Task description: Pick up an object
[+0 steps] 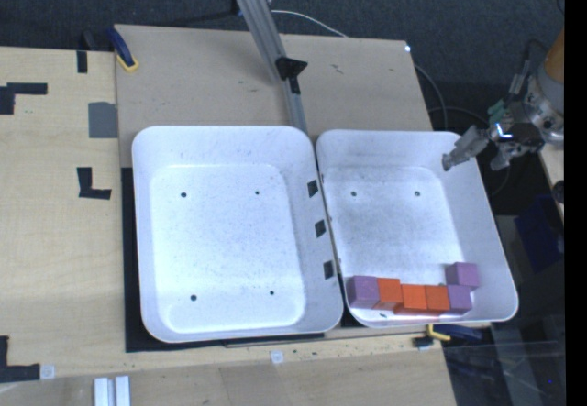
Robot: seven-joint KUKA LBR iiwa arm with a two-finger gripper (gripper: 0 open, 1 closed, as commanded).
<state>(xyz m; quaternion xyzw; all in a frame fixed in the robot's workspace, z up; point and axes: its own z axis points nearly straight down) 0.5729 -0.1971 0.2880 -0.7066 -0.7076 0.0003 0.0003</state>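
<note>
Several small blocks lie in a row along the front wall of the right bin: a purple block at the left end, orange blocks in the middle, and two purple blocks at the right end. My gripper hangs over the bin's far right rim, well behind the blocks. Its two fingers are spread open with nothing between them.
The left bin sits beside the right one, with black clips along the shared edge. A slanted metal pole rises behind the bins. Blue clamps sit at the bench's back left and front right.
</note>
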